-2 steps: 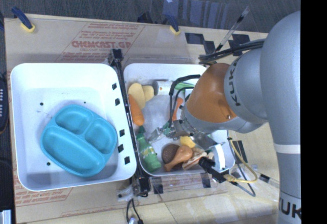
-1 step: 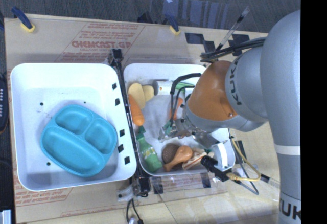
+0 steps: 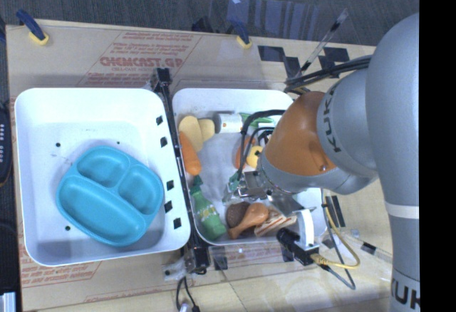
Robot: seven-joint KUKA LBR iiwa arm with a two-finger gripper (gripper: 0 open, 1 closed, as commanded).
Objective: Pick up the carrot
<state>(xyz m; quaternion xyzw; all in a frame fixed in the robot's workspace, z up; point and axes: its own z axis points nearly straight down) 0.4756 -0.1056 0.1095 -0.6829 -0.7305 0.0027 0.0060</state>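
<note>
The long orange plastic carrot point(image 3: 189, 154) lies left of the claw point(image 3: 246, 189), along the white right bin's point(image 3: 214, 98) left wall. Claw state: cannot tell. Shift left, align across the carrot, avoid the green bottle point(image 3: 205, 209).
</note>
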